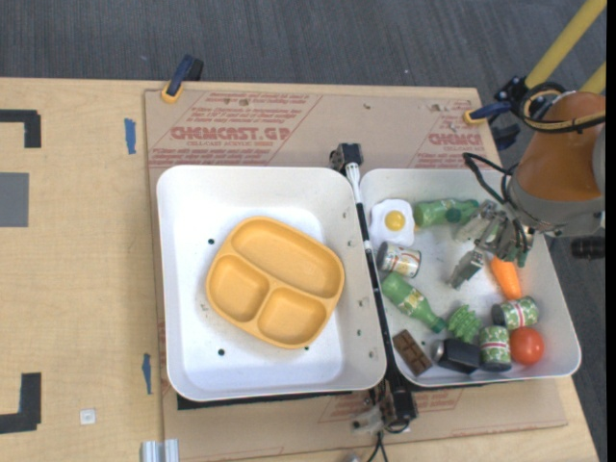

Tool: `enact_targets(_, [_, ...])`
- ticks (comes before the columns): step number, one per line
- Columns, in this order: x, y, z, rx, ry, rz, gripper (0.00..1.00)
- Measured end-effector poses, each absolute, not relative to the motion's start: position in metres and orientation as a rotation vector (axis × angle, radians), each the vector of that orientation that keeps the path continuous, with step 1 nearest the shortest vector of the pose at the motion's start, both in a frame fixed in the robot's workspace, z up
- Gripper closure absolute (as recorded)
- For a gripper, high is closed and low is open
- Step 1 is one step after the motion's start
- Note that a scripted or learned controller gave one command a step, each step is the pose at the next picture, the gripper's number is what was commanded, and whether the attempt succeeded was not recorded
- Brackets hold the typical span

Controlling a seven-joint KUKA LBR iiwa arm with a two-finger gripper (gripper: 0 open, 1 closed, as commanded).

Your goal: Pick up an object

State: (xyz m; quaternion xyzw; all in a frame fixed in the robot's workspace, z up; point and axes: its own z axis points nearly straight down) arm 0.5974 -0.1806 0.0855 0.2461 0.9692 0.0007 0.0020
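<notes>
Chocolate bar (411,352) nearest — end effector (478,255) hangs released above the right bin (566,327)
Carrot (506,278) alongside — likely light, rigid; pinch mid-body

Single fixed camera above the bench (77,258), slanted down; both bins (183,258) framed

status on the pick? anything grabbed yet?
Done: the arm has reached into the right bin and the gripper sits low among the items, beside the carrot. In hand: nothing visible between the fingers. Left: close on an object and lift it. The yellow tray lies alone in the left bin.
</notes>
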Motion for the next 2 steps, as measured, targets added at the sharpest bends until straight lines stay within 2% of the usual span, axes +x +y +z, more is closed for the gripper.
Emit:
enact_targets(1, [0.549, -0.217, 0.085, 0.096, 3.14, 0.015, 0.0])
enact_targets(2, [0.551, -0.218, 0.096, 0.099, 3.134, 0.012, 1.0])
